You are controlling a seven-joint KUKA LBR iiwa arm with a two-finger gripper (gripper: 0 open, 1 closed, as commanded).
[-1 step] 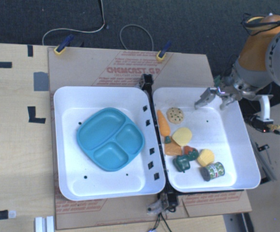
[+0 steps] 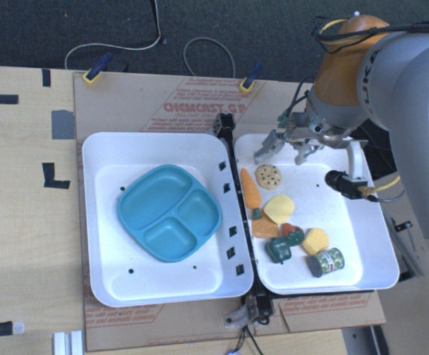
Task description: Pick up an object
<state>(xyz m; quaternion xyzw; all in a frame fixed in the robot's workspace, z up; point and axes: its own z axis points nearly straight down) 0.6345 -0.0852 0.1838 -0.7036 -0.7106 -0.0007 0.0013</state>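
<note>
My gripper hovers over the far part of the right bin, its two grey fingers spread open with nothing between them. Just below it lies a round cookie. An orange carrot lies along the bin's left wall. Nearer the front sit a pale yellow piece, an orange slab, a dark green toy, a small red piece, a yellow corn-like piece and a small green-labelled can.
The left bin holds a blue divided plate. A black divider runs between the bins. The grey arm with its orange band fills the upper right. A black cable end hangs over the right bin's right side.
</note>
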